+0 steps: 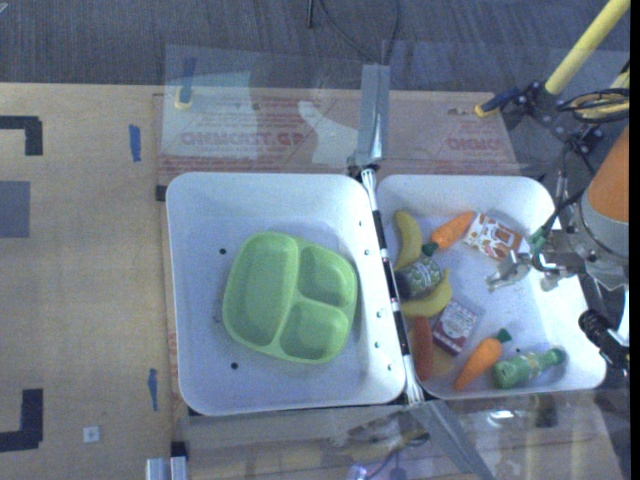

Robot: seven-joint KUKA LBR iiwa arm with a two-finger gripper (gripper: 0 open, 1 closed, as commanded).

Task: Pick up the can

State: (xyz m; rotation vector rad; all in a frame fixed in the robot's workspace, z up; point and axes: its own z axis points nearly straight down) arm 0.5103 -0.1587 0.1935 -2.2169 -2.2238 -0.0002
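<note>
Can, dark and wedged among the bananas by the right bin's divider, wants a steep, centred descent; hand hovers spread, holding nothing.

Two white bins, one green tray, two carrots, two bananas.

The two bins, the left bin and the right bin, look like white matt plastic with a slightly speckled surface. The green divided plate is smooth plastic with a soft shine. The desk looks like pale wood or board, matt. The can has a dark, somewhat glossy surface. The green bottle looks like shiny plastic. The gripper appears as bare grey metal. The clip between the bins looks like dull metal.
</note>
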